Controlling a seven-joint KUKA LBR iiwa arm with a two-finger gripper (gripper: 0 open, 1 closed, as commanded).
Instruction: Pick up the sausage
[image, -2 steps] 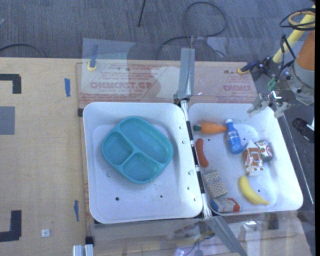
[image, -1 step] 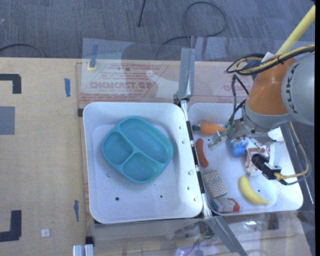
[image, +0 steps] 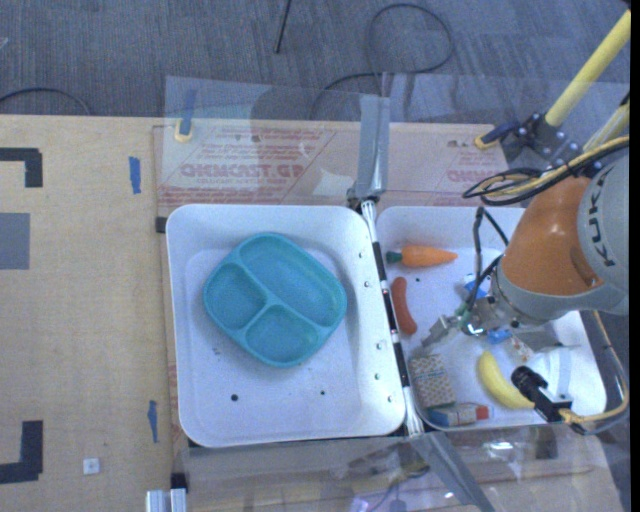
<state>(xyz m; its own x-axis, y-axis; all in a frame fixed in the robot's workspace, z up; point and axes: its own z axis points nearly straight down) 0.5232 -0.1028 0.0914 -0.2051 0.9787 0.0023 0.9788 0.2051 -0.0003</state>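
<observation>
The sausage (image: 403, 305) lies up-and-down, just left of the gripper (image: 445, 330) — its fingers look open, holding nothing.

Two shallow white bins side by side on bench. Left white bin (image: 200, 400) holds teal plastic divided plate (image: 275, 298). Right white bin (image: 440, 225) holds orange carrot (image: 428, 257) at back, red-brown sausage (image: 403, 305) near left wall, yellow banana (image: 497, 382) toward front right, gripper (image: 452, 327) between sausage and banana.
</observation>
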